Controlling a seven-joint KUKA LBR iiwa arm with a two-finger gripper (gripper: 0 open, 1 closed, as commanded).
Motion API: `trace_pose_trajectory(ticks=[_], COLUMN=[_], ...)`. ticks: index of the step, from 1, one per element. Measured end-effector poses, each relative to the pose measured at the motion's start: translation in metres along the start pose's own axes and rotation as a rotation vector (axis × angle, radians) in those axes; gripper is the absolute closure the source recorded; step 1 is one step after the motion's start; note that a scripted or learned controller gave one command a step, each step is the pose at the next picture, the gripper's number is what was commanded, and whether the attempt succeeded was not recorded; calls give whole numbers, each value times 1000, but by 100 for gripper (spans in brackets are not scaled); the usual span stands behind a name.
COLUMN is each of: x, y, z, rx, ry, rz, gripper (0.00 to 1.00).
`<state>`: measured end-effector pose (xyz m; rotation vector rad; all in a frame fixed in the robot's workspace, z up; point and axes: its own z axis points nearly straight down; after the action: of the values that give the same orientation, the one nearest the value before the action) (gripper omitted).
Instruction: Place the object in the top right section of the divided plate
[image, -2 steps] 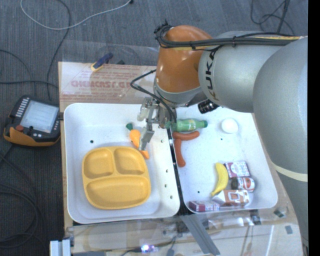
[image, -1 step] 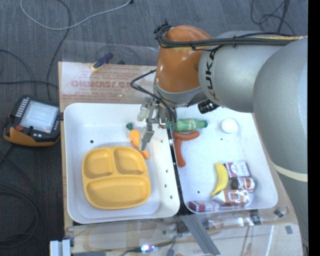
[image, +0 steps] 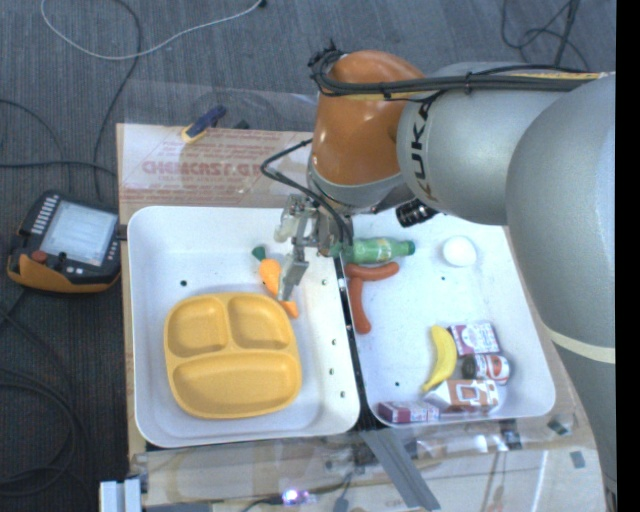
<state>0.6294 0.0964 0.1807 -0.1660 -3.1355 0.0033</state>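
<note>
The right-hand shallow white bin (image: 525, 300) serves as landmark. Along its far edge lie a green plastic bottle (image: 380, 248), a red-orange sausage (image: 372, 271) just nearer, and a white ball (image: 459, 251) toward the bin's right. A second sausage (image: 358, 305) runs down its left wall. Near its front corner sit a yellow banana (image: 439, 357), small red-and-white cans (image: 478, 352) and a flat red packet (image: 405, 411). Well left of the bin, off the bench, rests an orange-and-black handheld controller with a screen (image: 65, 243).

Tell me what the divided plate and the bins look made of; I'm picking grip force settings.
Divided plate: likely moulded plastic, matte yellow, with soft rounded ridges and no glare. Left bin and right bin: probably thin formed plastic, smooth white, slightly glossy, with rounded corners.
</note>
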Motion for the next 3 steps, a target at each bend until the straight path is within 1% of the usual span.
trace_pose_trajectory(ticks=[3], x=[0], y=[0], z=[0], rx=[0], ry=[0], rz=[0], gripper=[0])
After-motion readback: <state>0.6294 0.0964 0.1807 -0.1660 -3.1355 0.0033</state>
